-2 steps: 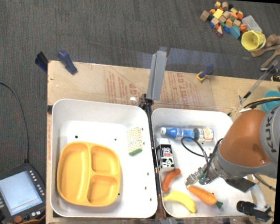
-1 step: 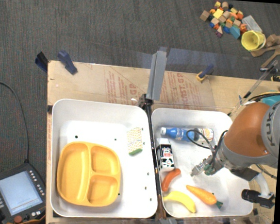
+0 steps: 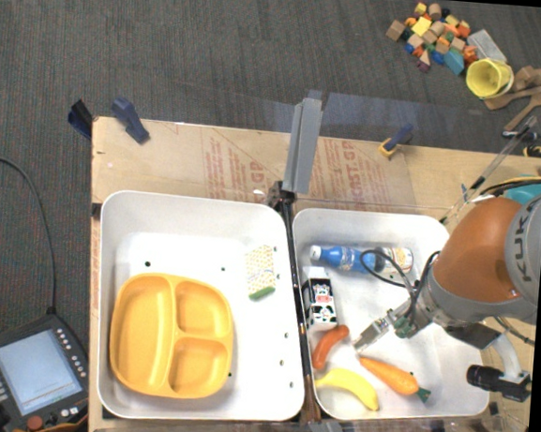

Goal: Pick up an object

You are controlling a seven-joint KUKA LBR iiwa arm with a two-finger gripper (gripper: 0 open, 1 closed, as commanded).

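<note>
Where carpet (image 3: 173, 42) spreads, toy blocks (image 3: 435, 32) lie beyond bench (image 3: 210, 158).

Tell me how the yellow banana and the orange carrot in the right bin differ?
The curved yellow banana bends like a crescent, while the long orange carrot runs straight and tapers. The banana is plain yellow all over; the carrot is orange with a small dark green tip at its right end. The banana lies nearer the bin's front edge, the carrot just behind it. Both lie flat in the right white bin, close beside each other.
</note>
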